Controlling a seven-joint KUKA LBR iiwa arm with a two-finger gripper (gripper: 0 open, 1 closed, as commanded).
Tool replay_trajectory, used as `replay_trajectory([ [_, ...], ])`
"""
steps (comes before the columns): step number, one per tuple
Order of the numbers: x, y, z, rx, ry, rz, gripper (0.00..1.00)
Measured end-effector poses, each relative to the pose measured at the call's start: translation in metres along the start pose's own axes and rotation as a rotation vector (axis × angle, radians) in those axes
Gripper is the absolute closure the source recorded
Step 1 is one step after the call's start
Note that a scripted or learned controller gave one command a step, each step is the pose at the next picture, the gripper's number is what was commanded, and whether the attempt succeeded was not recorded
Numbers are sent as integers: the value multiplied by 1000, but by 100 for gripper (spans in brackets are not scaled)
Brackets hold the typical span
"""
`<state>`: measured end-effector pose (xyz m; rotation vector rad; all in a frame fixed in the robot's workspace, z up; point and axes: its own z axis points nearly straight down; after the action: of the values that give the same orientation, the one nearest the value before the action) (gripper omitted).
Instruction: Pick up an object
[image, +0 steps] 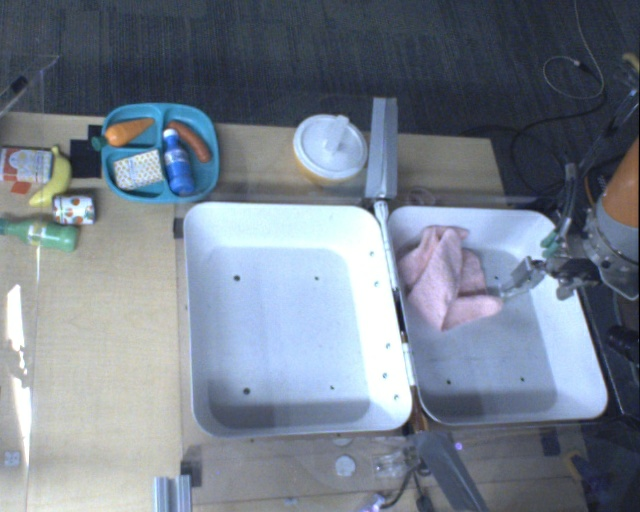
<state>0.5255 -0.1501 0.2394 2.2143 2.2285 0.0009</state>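
Desk (100, 330), two white bins. Pink cloth (445, 288) just beside gripper (525, 278), unlifted; gripper state: cannot tell. Grasp and lift outstanding.

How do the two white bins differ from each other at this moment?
The left bin looks wider; the right bin looks narrower. The right bin holds a crumpled pink cloth, while the left bin shows bare floor. The end effector reaches into the right bin, not the left bin. Both are shallow, white and round-cornered.
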Motion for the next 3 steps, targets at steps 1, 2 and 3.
replay_trajectory([
  [1, 57, 50, 125, 1, 0, -38, 0],
  [2, 57, 122, 146, -15, -3, -189, 0],
  [3, 18, 37, 146, -18, -5, -165, 0],
])
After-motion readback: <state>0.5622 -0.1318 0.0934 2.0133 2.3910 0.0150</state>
